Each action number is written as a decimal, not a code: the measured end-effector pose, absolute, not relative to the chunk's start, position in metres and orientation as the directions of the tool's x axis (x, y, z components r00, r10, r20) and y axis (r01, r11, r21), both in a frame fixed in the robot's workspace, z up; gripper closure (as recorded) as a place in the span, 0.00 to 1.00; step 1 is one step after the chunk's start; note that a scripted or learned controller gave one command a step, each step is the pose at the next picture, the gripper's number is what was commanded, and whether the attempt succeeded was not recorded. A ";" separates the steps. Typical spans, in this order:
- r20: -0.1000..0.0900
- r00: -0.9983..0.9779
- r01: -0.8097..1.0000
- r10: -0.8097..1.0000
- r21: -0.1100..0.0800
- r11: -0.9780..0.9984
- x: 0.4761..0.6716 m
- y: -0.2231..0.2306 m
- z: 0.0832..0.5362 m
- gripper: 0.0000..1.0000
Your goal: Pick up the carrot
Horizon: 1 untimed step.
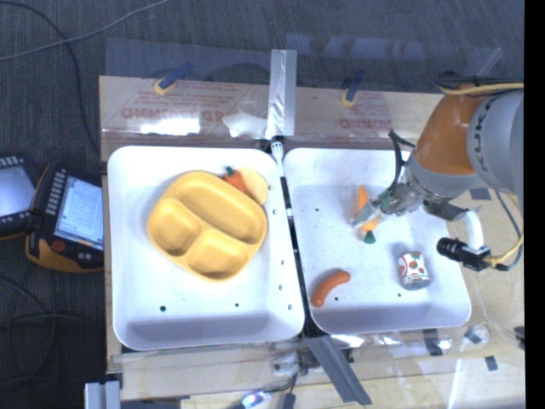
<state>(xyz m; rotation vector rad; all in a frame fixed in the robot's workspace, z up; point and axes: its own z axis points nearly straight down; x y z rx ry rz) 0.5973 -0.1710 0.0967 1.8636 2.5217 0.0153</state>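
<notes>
Sausage (pixel 329 285) lies near in the right bin (pixel 443 309), untouched.
Farther back, hand (pixel 381 210) sits at the carrot (pixel 364 207) to grasp it; its opening and hold are unclear.

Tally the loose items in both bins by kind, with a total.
Yellow divided tray: 1
Carrot: 1
Orange sausage: 1
Small can: 1
Orange item behind tray: 1
Total: 5

Dark grey carpet (pixel 77 49) all around the wooden bench (pixel 115 109), black cables (pixel 51 32) snaking across upper left.
</notes>
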 end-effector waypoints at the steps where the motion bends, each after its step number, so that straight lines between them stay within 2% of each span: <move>1: 0.000 -0.518 0.855 0.855 -0.003 0.518 0.594 -0.177 0.208 1.00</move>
